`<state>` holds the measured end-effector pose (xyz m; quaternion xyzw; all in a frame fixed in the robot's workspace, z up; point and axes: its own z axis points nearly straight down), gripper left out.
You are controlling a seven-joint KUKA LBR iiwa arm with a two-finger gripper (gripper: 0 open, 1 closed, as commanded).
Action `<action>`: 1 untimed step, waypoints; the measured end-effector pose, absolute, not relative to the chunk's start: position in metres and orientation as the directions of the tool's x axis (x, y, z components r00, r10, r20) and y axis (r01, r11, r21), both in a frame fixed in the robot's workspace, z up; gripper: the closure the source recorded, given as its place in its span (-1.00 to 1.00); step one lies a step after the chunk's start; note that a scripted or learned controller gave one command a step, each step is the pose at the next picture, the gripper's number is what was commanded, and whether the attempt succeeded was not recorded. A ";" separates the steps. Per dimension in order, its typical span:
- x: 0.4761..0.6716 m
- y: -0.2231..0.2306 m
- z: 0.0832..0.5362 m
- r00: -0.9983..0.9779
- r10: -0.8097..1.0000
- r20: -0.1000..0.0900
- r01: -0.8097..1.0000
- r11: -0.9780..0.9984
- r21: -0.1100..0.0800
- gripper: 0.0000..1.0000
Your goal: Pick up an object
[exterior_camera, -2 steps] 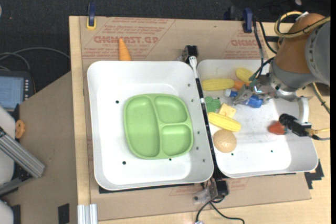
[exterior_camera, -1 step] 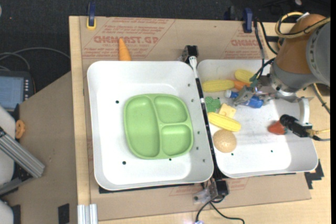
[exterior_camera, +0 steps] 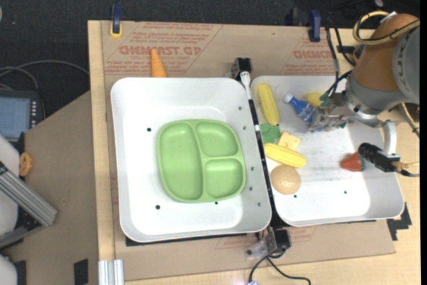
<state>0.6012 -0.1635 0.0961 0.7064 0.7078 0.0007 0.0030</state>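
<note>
Gripper (exterior_camera: 319,118) low in rt bin (exterior_camera: 347,207) by blue item (exterior_camera: 298,107); can't tell finger state; corn (exterior_camera: 268,103) nearby

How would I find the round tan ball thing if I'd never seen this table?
Look in the right white bin, along its left side. Below the lying yellow corn cob sits the tan ball. It is the only round, plain beige thing there.
</note>
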 end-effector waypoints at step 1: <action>0.601 -0.163 0.095 -0.002 1.000 -0.003 1.000 0.002 0.004 -1.00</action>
